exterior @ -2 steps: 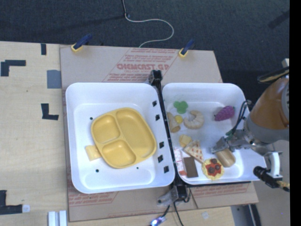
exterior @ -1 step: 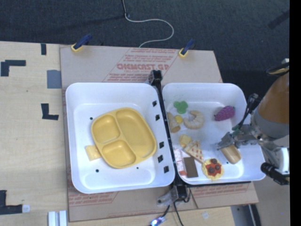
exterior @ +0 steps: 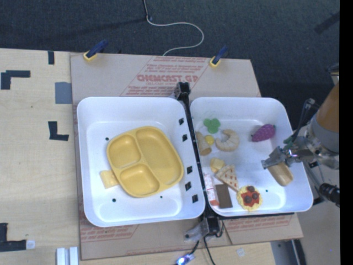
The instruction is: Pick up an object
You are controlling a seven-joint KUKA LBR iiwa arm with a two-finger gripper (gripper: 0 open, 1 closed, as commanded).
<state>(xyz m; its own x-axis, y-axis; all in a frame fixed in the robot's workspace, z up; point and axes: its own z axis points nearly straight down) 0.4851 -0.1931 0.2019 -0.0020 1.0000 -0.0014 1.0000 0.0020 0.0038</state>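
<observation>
Toy food pieces lie scattered in the right bin [exterior: 276, 106], any of them open to picking. Near the bin's top sits a green piece [exterior: 212, 125], with a pale croissant [exterior: 227, 140] just below it and a purple grape bunch [exterior: 263, 132] off to the right. A small tan piece [exterior: 205, 144] rests against the left wall. Lower down, a yellow cube [exterior: 217, 164] touches a pizza wedge [exterior: 227, 176], a brown bar [exterior: 223, 195] lies below them, and a round tart with red berries [exterior: 250, 197] sits near the bottom edge. A tan bread piece [exterior: 282, 175] lies toward the right wall.

The gripper [exterior: 274, 161] reaches in from the right, low over the right bin, just above and touching or nearly touching the bread piece. Its dark fingers point left; whether they are apart or closed cannot be told from this angle, and nothing is seen between them.

The left bin [exterior: 88, 115] holds a yellow plate [exterior: 145, 160] with three compartments, tilted on the diagonal, and a small yellow slice [exterior: 108, 178] just beside the plate's lower left edge.

Both bins sit side by side on a cardboard sheet [exterior: 165, 76] atop the bench. A white cable [exterior: 176, 29] curls across the dark floor beyond.
</observation>
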